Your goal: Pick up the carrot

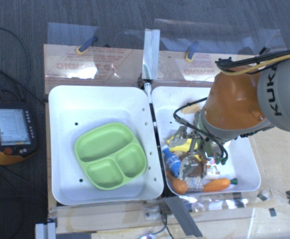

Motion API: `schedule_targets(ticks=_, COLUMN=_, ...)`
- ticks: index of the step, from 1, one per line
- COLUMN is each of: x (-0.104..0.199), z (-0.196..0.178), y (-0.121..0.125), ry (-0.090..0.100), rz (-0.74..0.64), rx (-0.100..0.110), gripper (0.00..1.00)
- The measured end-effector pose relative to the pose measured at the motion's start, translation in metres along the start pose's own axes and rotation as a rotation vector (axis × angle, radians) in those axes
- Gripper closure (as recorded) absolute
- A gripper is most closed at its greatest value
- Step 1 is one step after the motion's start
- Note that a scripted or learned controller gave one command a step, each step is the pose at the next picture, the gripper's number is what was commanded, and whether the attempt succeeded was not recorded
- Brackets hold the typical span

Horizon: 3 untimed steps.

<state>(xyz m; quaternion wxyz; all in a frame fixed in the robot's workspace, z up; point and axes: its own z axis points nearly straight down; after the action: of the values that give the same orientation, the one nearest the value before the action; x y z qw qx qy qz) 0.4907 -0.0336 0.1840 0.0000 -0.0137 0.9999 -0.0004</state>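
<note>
An orange carrot [217,185] with a green stem end lies along the front wall of the right bin [249,168]. My gripper [197,153] hangs over the pile of objects in the middle of that bin, up and to the left of the carrot and apart from it. The arm's orange band and wrist cover much of the bin's back half.
The left bin [65,108] holds a green divided plate [111,156]. Around the gripper lie a yellow item [180,144], a blue bottle [171,161], a brown object [194,170] and an orange round piece [179,186]. A control pendant [9,128] sits on the floor at the left.
</note>
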Motion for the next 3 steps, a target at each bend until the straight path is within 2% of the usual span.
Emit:
schedule_targets(ticks=1, x=-0.037, z=-0.055, y=-0.028, ry=-0.005, rz=0.144, rx=0.0, gripper=0.0)
schedule_targets(ticks=2, x=-0.048, z=0.003, y=0.022, ry=0.005, rz=0.214, rx=-0.002, gripper=0.0)
schedule_targets(ticks=3, x=0.007, z=0.0, y=-0.058, ry=0.0, rz=0.219, rx=0.002, gripper=0.0)
